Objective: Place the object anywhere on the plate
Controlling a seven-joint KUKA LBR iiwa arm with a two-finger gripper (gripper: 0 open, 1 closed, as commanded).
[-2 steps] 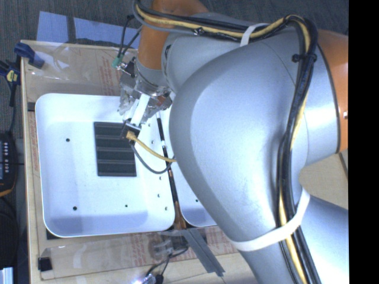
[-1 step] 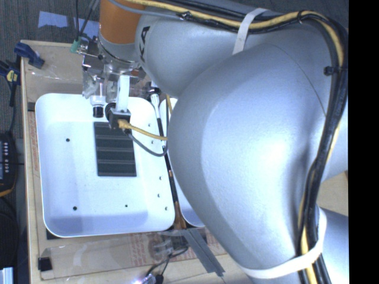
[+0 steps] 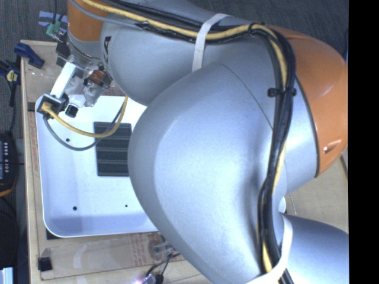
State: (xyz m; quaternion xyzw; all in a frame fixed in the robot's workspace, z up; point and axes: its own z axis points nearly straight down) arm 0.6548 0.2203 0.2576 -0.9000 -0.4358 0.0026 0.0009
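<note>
A dark ribbed block [image 3: 112, 149] is seen flat in the white bin [image 3: 65, 206]. The gripper [image 3: 80, 93] is positioned near it at the bin's rim; its state cannot be told.

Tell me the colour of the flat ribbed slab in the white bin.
Dark grey, nearly black: the slab in the bin, camera view.
</note>
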